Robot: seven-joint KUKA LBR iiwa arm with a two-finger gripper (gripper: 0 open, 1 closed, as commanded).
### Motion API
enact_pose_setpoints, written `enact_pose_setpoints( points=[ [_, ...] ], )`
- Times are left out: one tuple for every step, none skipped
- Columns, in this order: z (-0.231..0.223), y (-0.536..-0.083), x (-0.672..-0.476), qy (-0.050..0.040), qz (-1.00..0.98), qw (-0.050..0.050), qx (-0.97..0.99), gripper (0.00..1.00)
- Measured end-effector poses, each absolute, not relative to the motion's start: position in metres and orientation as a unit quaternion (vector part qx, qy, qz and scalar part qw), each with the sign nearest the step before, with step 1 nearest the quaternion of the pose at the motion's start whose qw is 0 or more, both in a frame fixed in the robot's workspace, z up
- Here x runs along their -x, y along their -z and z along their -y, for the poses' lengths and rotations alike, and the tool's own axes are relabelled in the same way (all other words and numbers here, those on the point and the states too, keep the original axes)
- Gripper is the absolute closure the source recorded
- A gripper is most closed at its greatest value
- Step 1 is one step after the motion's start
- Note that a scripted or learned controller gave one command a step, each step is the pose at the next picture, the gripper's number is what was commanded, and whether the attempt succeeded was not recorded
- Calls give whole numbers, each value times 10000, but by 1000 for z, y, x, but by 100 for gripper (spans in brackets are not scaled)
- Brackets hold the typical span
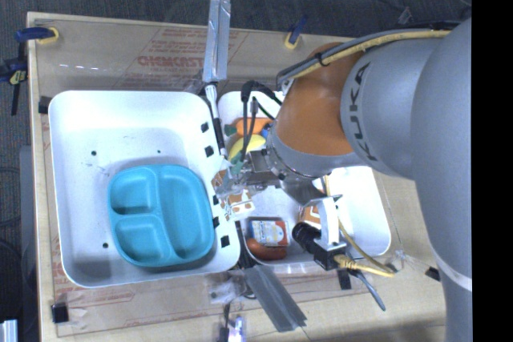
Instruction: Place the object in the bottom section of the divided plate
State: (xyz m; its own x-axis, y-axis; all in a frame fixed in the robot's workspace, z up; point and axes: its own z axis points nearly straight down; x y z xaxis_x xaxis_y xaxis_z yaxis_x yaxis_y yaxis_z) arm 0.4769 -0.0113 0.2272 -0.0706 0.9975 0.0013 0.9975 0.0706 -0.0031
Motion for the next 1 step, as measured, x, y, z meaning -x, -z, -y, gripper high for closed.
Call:
enact_pose_setpoints(
  points=[
    [-26,-211,-511,-17,7244,17,6894,100]
  ],
)
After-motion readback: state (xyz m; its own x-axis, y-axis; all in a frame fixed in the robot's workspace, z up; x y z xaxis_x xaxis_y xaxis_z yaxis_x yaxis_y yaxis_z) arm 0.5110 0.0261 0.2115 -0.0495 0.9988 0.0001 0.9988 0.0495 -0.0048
